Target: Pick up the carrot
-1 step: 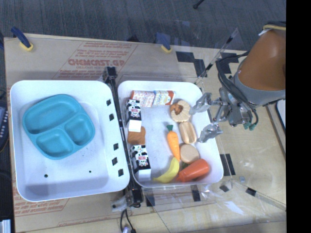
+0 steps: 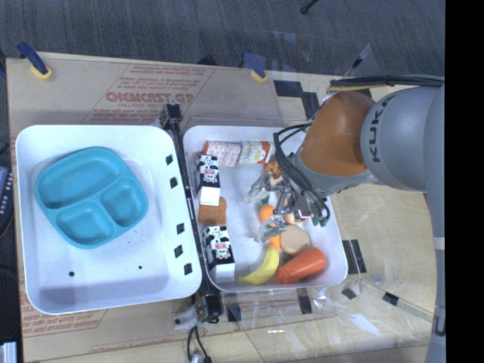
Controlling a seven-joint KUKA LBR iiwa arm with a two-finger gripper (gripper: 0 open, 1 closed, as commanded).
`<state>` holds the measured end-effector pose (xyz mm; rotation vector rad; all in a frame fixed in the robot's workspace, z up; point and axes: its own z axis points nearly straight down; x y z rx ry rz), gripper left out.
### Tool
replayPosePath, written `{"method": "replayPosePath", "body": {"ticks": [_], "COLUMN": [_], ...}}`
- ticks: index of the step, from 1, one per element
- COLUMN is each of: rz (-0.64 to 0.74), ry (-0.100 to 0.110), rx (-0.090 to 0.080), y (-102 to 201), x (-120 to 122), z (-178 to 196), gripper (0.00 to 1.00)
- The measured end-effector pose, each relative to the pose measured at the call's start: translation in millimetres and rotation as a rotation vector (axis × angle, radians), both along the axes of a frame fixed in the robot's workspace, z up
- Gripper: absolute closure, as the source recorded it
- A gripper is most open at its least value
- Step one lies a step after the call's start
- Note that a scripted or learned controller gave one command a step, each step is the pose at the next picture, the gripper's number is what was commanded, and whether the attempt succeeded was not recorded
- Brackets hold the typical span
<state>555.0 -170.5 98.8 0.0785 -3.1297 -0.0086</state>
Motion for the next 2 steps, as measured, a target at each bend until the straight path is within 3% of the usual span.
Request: {"method": "replayPosePath", "body": {"ticks": [1, 2], "rz": [0.010, -0.307], "ry": [-0.013, -0.010], "rx": [-0.005, -0.005], "y": [1, 62], "x": [5, -47], "z": [16, 59], "gripper": [1.00, 1.00]}}
